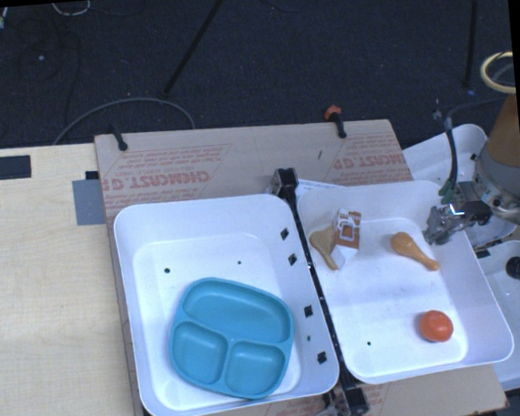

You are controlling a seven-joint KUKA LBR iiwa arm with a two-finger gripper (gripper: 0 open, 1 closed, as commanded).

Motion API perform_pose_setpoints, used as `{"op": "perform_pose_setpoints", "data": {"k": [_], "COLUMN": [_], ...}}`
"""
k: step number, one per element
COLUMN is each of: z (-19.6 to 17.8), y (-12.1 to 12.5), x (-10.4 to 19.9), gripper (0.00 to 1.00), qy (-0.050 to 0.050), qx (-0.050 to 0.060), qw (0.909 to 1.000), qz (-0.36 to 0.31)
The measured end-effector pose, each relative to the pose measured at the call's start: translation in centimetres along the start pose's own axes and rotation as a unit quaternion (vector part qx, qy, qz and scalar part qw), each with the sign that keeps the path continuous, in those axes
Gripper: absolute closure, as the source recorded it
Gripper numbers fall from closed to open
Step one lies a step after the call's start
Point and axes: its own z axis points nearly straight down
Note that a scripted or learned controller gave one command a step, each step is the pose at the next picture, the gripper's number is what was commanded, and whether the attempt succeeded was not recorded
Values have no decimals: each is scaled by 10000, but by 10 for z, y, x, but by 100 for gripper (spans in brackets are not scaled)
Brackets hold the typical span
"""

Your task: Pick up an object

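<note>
Blue divided plate (231, 337) is sitting in the left bin (141, 260), nearest cam. Gripper (444, 221) is hovering at the right bin's (492, 336) far-right rim, carrying nothing, just beside tan drumstick toy (414, 251). Approach step; next: dropping onto the toy's body.

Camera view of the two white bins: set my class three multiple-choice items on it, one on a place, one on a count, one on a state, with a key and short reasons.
1. Where does the blue divided plate lie?
A. in the left bin
B. in the right bin
C. on the bare wood

2. How many loose things lie in the right bin?
A. one
B. four
C. seven

3. How does the gripper stand to the orange ball?
A. pressed on it
B. apart from it, by the bin's right rim
C. lifting it clear

Key: 1 A, the plate rests on the left bin's floor. 2 B, ball, drumstick-shaped toy, tan piece, small brown-and-white packet. 3 B, the ball lies alone near the front.
</note>
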Motion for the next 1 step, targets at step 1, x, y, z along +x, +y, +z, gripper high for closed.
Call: {"op": "perform_pose_setpoints", "data": {"k": [1], "z": [-53], "y": [1], "x": [-1], "gripper": [100], "qy": [-2], "qx": [-3], "qw": [10000], "qz": [-3]}}
